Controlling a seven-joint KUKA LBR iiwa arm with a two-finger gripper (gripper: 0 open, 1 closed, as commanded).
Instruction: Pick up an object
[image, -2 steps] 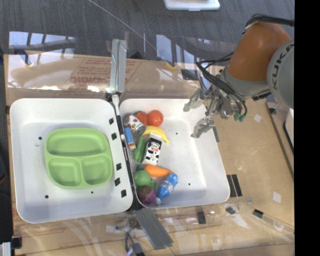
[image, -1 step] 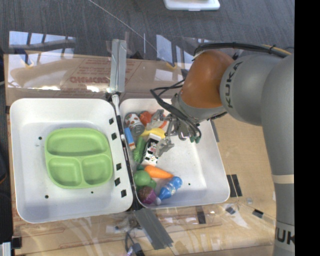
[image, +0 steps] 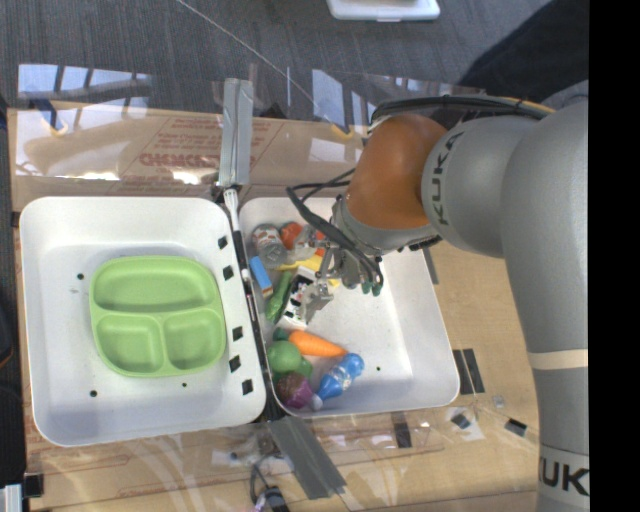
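Toys (image: 305, 345) crowd my right bin (image: 415, 330); a green tray (image: 157, 315) fills the left bin (image: 50, 300). The end effector (image: 322, 290) hovers low; I cannot tell its opening.

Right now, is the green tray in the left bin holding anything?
Empty: the green tray lies flat in the left bin, its three compartments bare.

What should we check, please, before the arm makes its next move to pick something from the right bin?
1. Gripper positioned over the right bin: ok.
2. Object held between the jaws: cannot tell.
3. Reachable targets present: ok; orange carrot, blue bottle and green ball lie near the front.
4. Targets well separated: not ok; items crowd along the left wall.
5. Left bin's green tray clear of the arm: ok.
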